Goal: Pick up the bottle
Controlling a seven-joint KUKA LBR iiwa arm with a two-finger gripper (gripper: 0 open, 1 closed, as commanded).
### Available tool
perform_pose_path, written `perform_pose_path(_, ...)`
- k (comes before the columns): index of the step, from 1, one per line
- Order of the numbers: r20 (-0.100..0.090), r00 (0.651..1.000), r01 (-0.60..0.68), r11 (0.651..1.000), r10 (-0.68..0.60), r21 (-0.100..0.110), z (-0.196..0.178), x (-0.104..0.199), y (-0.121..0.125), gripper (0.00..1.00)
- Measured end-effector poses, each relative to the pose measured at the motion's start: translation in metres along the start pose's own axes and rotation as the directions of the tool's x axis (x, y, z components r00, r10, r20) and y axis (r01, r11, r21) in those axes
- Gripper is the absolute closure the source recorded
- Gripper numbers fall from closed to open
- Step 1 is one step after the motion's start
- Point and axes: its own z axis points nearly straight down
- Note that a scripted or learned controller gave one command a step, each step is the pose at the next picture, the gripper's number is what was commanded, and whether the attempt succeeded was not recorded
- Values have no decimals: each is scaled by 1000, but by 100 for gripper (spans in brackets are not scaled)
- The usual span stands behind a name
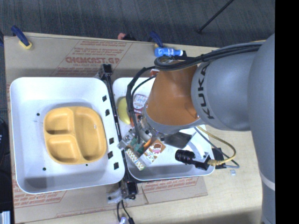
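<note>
The arm's orange band [173,97] and grey body cover most of the right bin [168,174]. My gripper [134,148] is low in that bin's front left corner, close to the wall between the bins. A pale yellow rounded object [123,110], which may be the bottle, lies against the bin's left wall just behind the gripper, partly hidden by the arm. I see nothing clearly held in the gripper.
A yellow divided plate [74,134] lies in the left bin [23,171]. In the right bin, a red-labelled packet [139,101] peeks out by the arm and an orange-and-white packet [157,150] lies beside the gripper. Cables and a black cylinder [186,157] hang off the wrist.
</note>
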Motion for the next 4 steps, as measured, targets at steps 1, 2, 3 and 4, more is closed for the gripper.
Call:
perform_pose_path(1,4,968,251,968,-251,-1,-32,49,40,100)
perform_pose_path(2,2,892,452,892,-452,1,-22,73,59,100)
perform_pose_path(3,7,520,854,520,-854,2,-58,29,24,100)
perform_pose_path(4,2,296,955,296,-955,3,-7,66,67,100)
